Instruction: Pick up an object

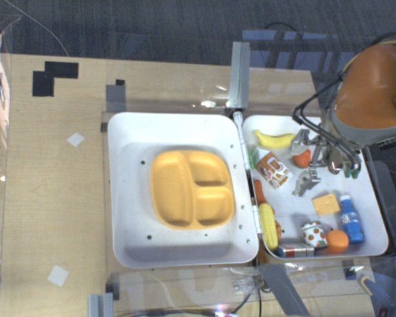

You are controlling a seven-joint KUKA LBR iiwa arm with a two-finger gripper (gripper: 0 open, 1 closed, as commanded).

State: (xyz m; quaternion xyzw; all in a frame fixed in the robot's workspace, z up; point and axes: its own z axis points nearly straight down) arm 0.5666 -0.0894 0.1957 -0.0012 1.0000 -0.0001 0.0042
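Note:
My gripper (305, 182) hangs low over the middle of the right bin (376, 197), below the orange-banded wrist (373, 91). Just up and left of it lies a small red object (302, 157), partly hidden by the gripper body. A brown-and-white carton (272, 169) sits to its left and a yellow banana (274, 139) lies near the bin's far wall. A yellow cheese block (326, 204) rests just to the gripper's lower right. Nothing visibly hangs from the gripper.
The right bin also holds a blue bottle (350, 220), an orange (338, 240), a small white-and-red cup (311, 233), a corn cob (268, 222) and a red stick (258, 190) along its left wall. The left bin (122, 177) holds a yellow divided plate (191, 187).

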